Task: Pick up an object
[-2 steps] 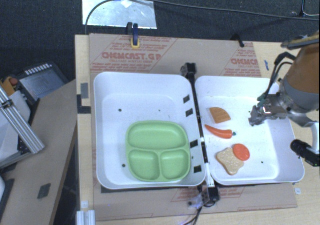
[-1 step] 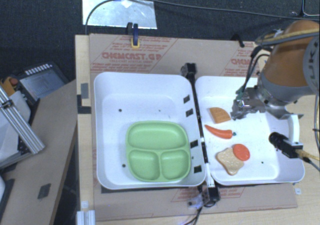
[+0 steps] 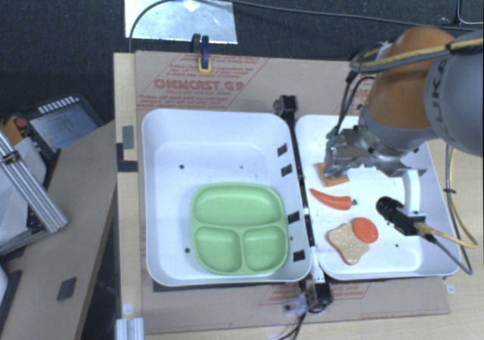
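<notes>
A KUKA arm (image 3: 423, 89) reaches from the right over the right bin (image 3: 435, 255), its gripper (image 3: 338, 163) lowered onto an orange slab-shaped item (image 3: 333, 175) near the bin's left wall; whether the fingers are spread or closed cannot be told from above. Just below lie a red chili pepper (image 3: 331, 199), a slice of toy bread (image 3: 348, 242) and a touching red-orange round piece, possibly a tomato (image 3: 364, 230). A green divided plate (image 3: 238, 227) sits in the left bin (image 3: 174, 149).
</notes>
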Available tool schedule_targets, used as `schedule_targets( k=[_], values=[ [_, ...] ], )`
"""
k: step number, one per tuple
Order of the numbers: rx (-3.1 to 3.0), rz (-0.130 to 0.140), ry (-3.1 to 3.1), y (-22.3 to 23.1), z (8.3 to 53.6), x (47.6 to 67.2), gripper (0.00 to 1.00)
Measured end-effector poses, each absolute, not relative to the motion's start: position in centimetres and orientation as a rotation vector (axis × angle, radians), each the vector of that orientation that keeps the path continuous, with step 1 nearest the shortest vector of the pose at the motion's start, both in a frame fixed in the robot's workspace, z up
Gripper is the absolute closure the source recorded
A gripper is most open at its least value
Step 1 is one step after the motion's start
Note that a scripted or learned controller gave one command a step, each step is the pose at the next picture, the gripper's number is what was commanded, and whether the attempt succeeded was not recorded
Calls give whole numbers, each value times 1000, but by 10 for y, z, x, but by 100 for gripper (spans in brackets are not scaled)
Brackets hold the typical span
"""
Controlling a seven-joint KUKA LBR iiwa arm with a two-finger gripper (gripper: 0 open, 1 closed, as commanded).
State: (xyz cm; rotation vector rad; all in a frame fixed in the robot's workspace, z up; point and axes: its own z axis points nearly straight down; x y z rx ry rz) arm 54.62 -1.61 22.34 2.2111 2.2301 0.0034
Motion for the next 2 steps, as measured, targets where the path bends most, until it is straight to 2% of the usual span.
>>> schedule_targets(
  k=[1,2],
  values=[
    [2209,7,2232,39,224,575,100],
    [2211,5,2232,86,222,582,100]
  ],
)
